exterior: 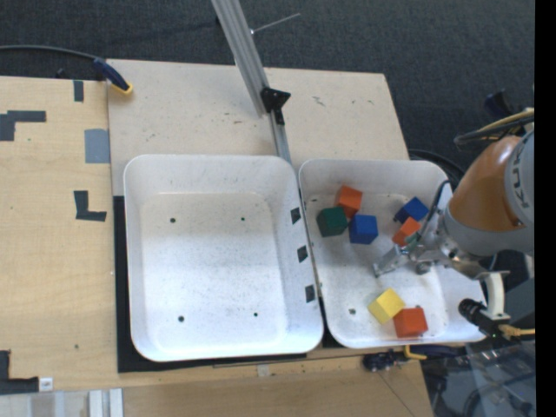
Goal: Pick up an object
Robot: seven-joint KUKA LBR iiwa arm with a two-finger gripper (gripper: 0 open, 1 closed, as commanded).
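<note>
Grey-and-orange arm's metal gripper (395,259) sits low in the right shallow white bin (375,341); jaws' state: cannot tell. Around it in that bin: orange cube (349,199), dark green block (331,221), blue cube (363,228), yellow cube (387,305), red-orange cube (410,321).

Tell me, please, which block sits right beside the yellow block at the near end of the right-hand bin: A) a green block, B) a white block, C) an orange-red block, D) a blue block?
C: the orange-red block lies against the yellow block near the front wall of the right-hand bin, while the green block sits further back in that bin.
</note>
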